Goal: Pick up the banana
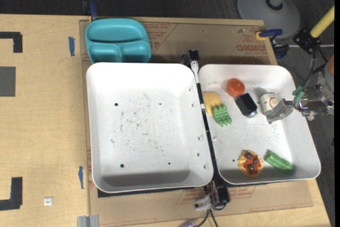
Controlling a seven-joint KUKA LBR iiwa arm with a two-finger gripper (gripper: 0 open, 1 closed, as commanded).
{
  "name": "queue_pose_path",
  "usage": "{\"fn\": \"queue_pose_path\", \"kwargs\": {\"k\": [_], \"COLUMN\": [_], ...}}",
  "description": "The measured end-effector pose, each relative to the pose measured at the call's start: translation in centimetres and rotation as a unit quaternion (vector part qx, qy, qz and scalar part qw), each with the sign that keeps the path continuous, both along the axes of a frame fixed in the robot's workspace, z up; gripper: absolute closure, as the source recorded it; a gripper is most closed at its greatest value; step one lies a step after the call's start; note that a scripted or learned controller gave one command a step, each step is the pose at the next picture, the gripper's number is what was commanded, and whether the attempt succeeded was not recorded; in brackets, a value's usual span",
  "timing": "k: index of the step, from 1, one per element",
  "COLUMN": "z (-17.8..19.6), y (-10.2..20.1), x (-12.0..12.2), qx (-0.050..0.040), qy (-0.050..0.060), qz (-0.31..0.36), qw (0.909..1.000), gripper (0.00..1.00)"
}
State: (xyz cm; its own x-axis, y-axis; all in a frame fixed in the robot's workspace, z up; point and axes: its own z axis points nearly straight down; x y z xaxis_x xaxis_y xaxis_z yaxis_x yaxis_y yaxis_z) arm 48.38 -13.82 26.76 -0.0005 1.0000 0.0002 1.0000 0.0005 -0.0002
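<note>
My gripper [279, 110] sits low over the right side of the right bin [307, 138], reaching in from the edge. I cannot tell from this feed whether it is open or closed: the tip blurs into a small white thing [269, 100] just beside it. I see nothing yellow there, so I judge that I hold nothing that matters

Moving left from there I see a black block [246, 104], and just above it an orange piece [235, 86]. Further left lies the banana [211, 98], a short yellow shape near the bin's left wall, with a green block [222, 115] just below it, close enough that they may touch. The banana rests on the bin floor and looks untouched, well apart from the gripper

Near the front of the same bin lie a round orange and yellow toy [250, 162] and a green piece [279, 161], both clear of the path. The left bin [143, 125] shows bare floor, and a teal tray [118, 41] stands behind it on the counter [42, 114]

As I read it, the task is hardly begun. The arm is in the right bin but over the wrong things. What is left is the whole pick: cross past the black block, come down on the banana without catching the green block, grip and lift
</note>
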Motion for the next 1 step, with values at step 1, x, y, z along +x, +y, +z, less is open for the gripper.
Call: {"fn": "queue_pose_path", "kwargs": {"k": [1], "z": [-6.29], "y": [7.19], "x": [0.29], "qx": [0.0005], "qy": [0.001], "qz": [0.096], "qw": [0.9954], "gripper": [0.0]}}
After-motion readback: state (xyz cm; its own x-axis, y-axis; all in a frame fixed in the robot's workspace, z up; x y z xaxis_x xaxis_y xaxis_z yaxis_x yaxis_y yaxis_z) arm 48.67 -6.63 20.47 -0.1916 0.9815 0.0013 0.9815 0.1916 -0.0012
